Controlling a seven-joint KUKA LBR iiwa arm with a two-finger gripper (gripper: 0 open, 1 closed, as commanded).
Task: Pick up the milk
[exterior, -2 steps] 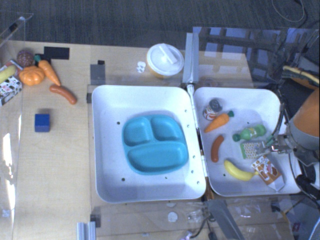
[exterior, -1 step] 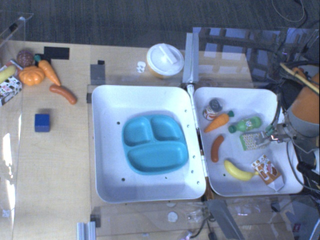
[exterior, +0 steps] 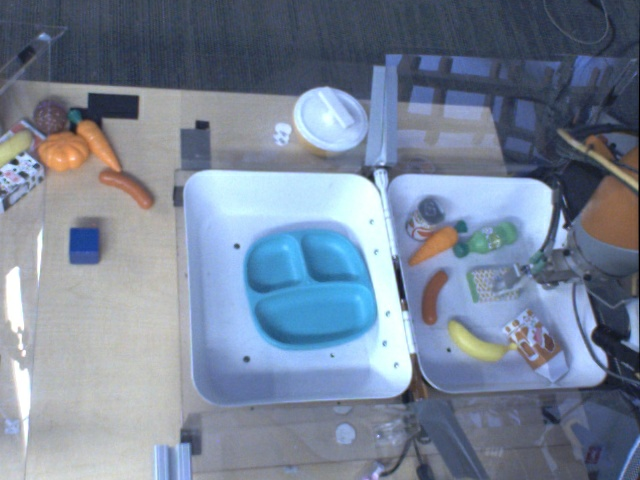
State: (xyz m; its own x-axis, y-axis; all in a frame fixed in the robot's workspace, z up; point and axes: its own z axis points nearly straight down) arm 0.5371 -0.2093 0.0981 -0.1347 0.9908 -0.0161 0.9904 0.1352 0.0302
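The milk carton looks light, stiff, boxy; best pinched across its flat sides; gripper hovers nearby, its opening unclear.

Arm cut off at right edge; gripper blurred.

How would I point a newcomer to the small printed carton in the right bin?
Go to the right-hand white bin, then its near right corner. Just right of the yellow banana lies a small white carton with red-brown print. The other flat packet is greenish and lies higher up, by the tool.
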